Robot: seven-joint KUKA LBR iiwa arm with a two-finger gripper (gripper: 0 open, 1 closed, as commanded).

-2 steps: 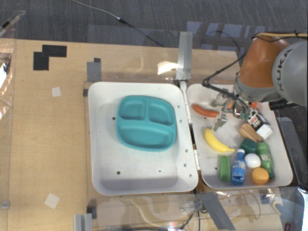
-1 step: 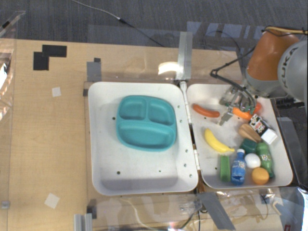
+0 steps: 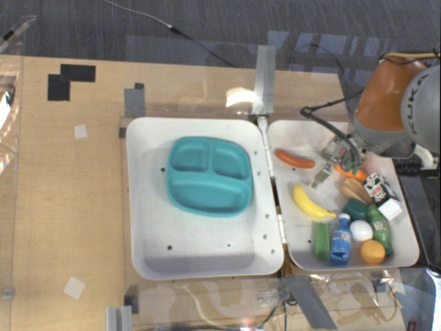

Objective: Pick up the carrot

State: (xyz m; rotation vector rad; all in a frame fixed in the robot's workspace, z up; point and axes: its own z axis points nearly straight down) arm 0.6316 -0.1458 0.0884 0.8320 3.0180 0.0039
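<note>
The carrot (image 3: 359, 174) shows as a small orange piece with a bit of green at its upper end, in the right bin (image 3: 296, 254) near the back right. It is partly hidden under my gripper (image 3: 332, 165), which hangs over the bin's upper middle, right beside the carrot's left end. From this angle it is unclear whether the gripper touches the carrot. The grey arm with its orange band (image 3: 386, 95) reaches in from the right.
Around the carrot lie a red sausage (image 3: 295, 159), a banana (image 3: 311, 204), a brown piece (image 3: 354, 188), a black-and-white toy (image 3: 375, 185), a blue bottle (image 3: 340, 240), green items, a white ball (image 3: 361, 230) and an orange (image 3: 373, 252). The left bin (image 3: 148, 254) holds a teal divided plate (image 3: 209, 176).
</note>
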